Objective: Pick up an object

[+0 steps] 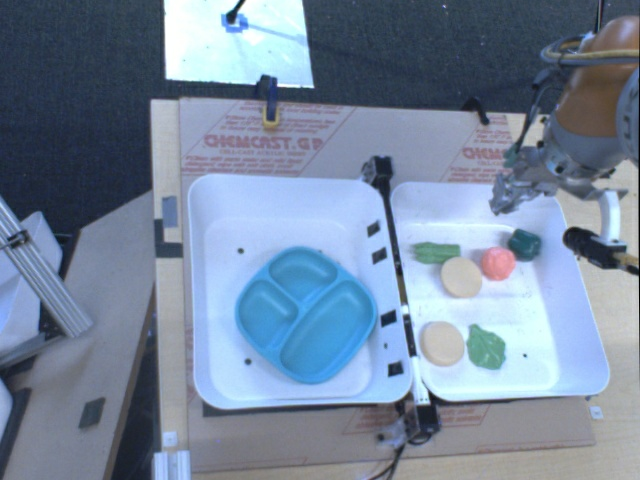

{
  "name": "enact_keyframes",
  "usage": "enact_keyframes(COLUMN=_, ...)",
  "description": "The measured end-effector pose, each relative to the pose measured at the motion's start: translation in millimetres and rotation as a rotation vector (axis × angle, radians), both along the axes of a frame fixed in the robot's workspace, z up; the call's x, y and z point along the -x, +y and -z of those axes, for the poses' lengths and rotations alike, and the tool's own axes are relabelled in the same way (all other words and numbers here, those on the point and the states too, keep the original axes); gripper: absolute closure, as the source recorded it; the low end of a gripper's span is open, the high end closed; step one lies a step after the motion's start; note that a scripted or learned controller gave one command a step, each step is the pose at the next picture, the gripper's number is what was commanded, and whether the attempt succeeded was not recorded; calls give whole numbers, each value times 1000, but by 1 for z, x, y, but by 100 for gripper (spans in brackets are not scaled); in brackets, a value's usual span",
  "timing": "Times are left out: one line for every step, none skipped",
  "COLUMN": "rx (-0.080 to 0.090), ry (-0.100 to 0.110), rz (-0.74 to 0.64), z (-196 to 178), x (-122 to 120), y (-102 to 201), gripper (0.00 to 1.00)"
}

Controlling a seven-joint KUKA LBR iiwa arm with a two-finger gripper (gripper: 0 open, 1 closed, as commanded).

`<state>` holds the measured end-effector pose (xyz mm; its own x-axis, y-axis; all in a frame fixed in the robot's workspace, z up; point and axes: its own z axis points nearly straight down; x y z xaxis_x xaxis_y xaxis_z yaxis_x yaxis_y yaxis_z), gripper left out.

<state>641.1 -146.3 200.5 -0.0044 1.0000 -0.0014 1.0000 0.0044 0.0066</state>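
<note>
The right bin (560, 368) holds several small objects: a green bean-like piece (436, 253), a tan disc (461, 277), a pink-red ball (497, 263), a dark green lump (524, 243), a second tan disc (442, 342) and a green leafy piece (486, 348). My gripper (505, 199) hangs over the far right part of this bin, a little beyond the dark green lump and the ball. Nothing shows between its fingers.
The left bin (215, 208) holds a blue divided plate (305, 313). A black clip strip (390, 278) runs along the seam between the bins. A cardboard sheet (300, 138) lies under both bins, with a yellow clamp (270, 103) at its far edge.
</note>
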Motion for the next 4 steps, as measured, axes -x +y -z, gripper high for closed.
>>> enact_keyframes(rx=0, ry=-1, rz=-1, z=-64, x=1, y=4, gripper=100)
enact_keyframes(rx=-1, ry=3, rz=-1, z=-71, x=0, y=4, gripper=100)
enact_keyframes(rx=-2, ry=6, rz=-4, z=-65, x=7, y=65, gripper=100)
enact_keyframes(rx=-3, ry=6, rz=-6, z=-48, x=4, y=123, gripper=100)
